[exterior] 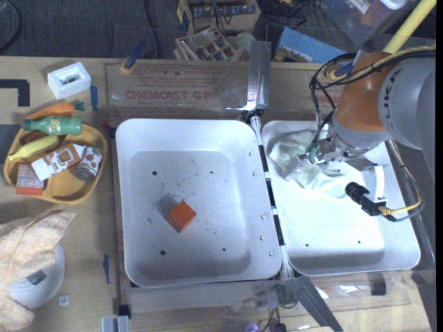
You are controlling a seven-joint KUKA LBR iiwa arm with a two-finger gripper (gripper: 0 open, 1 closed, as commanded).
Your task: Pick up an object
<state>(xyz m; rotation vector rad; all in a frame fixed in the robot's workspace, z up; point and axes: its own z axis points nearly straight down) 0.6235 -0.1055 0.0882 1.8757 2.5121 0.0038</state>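
Two shallow white bins sit side by side on the wooden table. Whether the pincer is clenched or released cannot be told; it sits low over a crumpled pale cloth in the right bin. An orange block lies in the speckled left bin.

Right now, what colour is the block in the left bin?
Orange; the block shows in the camera view, lying on the left bin floor.
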